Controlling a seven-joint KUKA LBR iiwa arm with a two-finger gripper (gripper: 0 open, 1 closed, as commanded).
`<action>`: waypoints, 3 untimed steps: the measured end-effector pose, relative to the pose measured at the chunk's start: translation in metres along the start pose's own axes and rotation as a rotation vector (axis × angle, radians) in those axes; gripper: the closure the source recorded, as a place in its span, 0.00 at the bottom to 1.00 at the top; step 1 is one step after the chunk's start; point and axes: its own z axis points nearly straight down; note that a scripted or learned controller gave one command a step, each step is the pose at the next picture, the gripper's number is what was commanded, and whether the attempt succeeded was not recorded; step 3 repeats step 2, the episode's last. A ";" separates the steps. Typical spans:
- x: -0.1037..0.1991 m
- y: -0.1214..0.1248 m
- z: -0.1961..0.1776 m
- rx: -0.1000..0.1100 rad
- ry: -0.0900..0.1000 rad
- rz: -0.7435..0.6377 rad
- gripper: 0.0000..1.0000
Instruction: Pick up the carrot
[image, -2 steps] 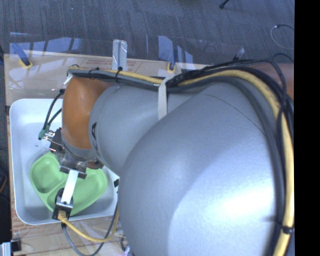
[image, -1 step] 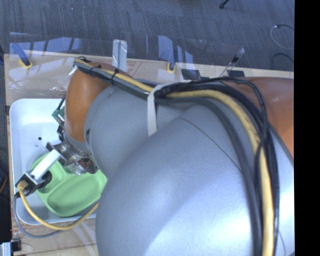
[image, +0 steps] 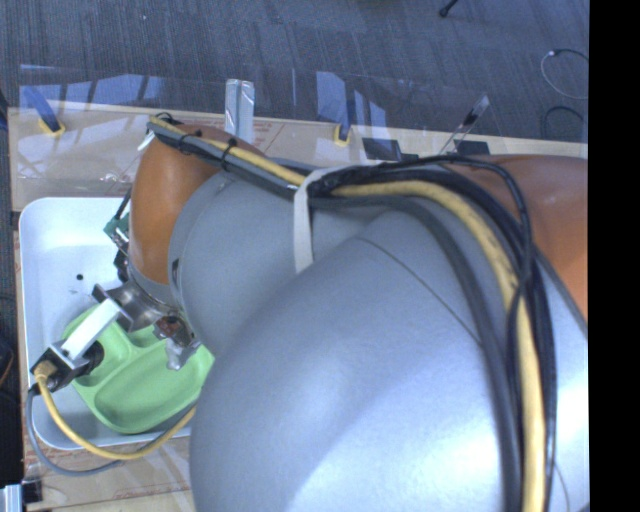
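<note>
Camera view, looking down on the bench at a slant, was mostly taken up by the grey arm (image: 380, 350), which came in from the right and covered the middle and right of the scene. A bundle of black and yellow cables (image: 440, 195) ran along the top of the arm, tied down by a pale strap (image: 302, 225). Past the strap sat the orange band (image: 160, 210), and below it the wrist led down to the gripper (image: 150, 325), which hung low over the left white bin (image: 45, 235). Whether the gripper was apart or together could not be told, because the arm's own bulk and the fittings at the wrist hid its tips.

Directly beneath and beside the gripper lay a light green bowl-like object (image: 135, 385), resting in the near part of that bin. A white and black fitting (image: 75, 345) stuck out to the left of the gripper, and a yellow cable (image: 80, 435) looped from it around the front of the green object. The carrot could not be made out anywhere around the gripper; the arm covered most of the bin area.
</note>
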 end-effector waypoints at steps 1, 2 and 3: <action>-0.034 0.054 0.123 -0.003 0.006 -0.184 0.00; -0.027 0.042 0.088 0.003 -0.002 -0.859 0.00; -0.027 0.042 0.088 0.003 -0.002 -0.859 0.00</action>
